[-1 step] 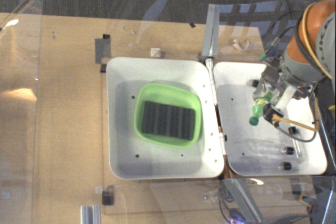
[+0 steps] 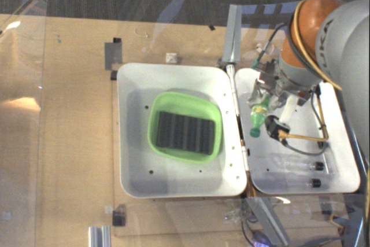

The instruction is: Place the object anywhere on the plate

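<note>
The wooden surface point(image 2: 58, 124) runs out of frame on the left and at the bottom. The grey arm point(image 2: 347, 37), cut off by the right edge, reaches in to the right of the green plate, and its orange band hides the far corner of the right-hand white bin point(image 2: 341, 170). The plate point(image 2: 155, 124), square with rounded corners and a dark ridged middle, lies about the centre of the left-hand white bin point(image 2: 133, 170). The end effector point(image 2: 263, 102) hangs to the right of the plate, past the wall between the bins, low over the right bin's near-left part. The wrist above covers it, so I cannot tell how far open it is or whether it grips anything. A small green object point(image 2: 256, 120), too blurred to name, sits right of the plate, just under the end effector's tip and well apart from the plate. A tiny pale cube point(image 2: 170, 57) rests on the surface beyond the plate
</note>
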`<state>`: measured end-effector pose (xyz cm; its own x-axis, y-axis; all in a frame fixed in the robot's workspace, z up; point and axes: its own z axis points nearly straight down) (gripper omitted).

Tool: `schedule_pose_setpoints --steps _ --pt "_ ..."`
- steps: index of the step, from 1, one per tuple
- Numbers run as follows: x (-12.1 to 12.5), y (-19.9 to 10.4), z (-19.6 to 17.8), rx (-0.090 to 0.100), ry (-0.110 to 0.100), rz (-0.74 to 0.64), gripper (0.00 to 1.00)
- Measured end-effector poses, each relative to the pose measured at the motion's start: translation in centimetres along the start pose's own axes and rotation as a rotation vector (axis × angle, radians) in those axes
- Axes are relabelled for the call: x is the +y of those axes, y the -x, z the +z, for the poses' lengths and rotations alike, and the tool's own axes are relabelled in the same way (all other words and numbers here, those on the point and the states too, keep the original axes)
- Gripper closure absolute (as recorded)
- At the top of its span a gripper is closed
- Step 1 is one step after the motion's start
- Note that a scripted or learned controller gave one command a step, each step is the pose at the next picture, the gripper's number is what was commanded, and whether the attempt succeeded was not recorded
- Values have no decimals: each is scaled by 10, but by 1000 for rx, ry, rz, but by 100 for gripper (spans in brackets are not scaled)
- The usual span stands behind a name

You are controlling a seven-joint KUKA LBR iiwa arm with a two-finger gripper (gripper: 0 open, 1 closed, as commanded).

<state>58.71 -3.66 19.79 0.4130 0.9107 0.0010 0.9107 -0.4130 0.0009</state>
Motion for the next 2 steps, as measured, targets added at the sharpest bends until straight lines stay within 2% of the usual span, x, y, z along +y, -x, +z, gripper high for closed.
schedule_pose_setpoints --steps 1,2 --pt "-58 -76 14 1 1 -54 100" --pt "-58 -75 13 1 1 -53 0"
